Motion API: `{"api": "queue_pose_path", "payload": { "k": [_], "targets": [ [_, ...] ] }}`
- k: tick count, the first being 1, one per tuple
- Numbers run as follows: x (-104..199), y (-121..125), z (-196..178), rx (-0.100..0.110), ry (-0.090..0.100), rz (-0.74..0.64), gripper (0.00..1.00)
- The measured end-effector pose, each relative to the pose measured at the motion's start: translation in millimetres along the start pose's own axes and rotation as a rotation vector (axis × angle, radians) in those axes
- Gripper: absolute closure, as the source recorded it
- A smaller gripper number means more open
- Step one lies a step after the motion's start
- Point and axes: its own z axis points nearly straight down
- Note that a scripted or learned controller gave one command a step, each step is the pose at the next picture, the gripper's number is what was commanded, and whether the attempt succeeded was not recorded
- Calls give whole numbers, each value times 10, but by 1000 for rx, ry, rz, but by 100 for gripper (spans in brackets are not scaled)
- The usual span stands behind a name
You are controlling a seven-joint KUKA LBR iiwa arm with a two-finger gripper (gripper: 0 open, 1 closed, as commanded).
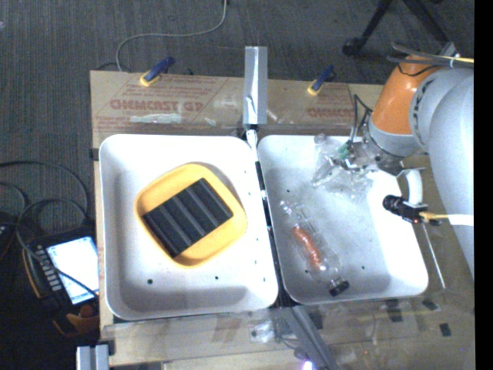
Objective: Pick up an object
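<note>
Claw, grip state unreadable, sits at far right bin over crumpled clear plastic wrapper, just left of it

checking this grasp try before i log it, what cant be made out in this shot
- Tool, camera view: the wrist and crumpled clear plastic mask its tips; a grip cannot be judged.
- Clear plastic: see-through against the right bin, so its outline is vague.
- Clear bottle in the right bin: its orange contents are too small to identify.
- Arm: cut off by the right edge.
</note>
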Motion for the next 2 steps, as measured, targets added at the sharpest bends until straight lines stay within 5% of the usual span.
{"api": "queue_pose_path", "payload": {
  "k": [1,2],
  "targets": [
    [-266,227,41,24,37,-50,0],
    [-72,87,-1,-4,-3,-142,0]
  ]
}}
